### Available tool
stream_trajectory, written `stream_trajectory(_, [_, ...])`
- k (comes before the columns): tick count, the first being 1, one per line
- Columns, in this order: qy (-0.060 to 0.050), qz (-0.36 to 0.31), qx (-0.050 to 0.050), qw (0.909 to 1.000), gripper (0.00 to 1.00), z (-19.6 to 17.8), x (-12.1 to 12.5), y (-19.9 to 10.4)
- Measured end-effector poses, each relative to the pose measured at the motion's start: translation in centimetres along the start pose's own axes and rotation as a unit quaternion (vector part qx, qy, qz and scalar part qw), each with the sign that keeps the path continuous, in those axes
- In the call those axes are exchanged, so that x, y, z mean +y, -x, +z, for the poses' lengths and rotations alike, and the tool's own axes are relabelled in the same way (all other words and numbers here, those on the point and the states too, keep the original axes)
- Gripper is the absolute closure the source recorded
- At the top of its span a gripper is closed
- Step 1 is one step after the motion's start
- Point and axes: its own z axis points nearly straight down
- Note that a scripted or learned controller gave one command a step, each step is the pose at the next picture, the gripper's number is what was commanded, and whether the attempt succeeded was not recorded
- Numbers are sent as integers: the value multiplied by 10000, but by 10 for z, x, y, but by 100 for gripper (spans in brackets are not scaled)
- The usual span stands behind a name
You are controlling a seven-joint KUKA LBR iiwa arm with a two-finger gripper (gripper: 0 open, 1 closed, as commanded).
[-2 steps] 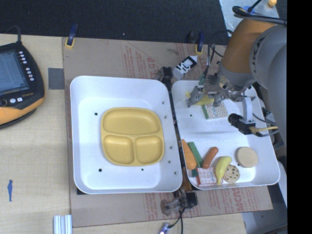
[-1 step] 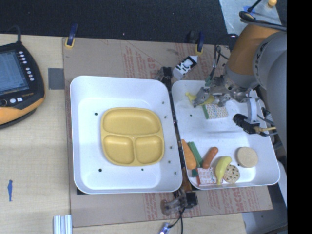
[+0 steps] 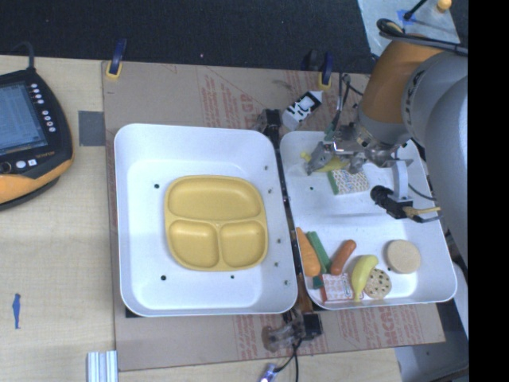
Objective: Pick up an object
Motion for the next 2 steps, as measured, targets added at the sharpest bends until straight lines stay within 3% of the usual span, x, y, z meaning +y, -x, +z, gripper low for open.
stream_trajectory(1, [6,-3,21,10000,0,0,0,18])
stream_trajectory(2, [-1,0,4,10000,0,0,0,-2])
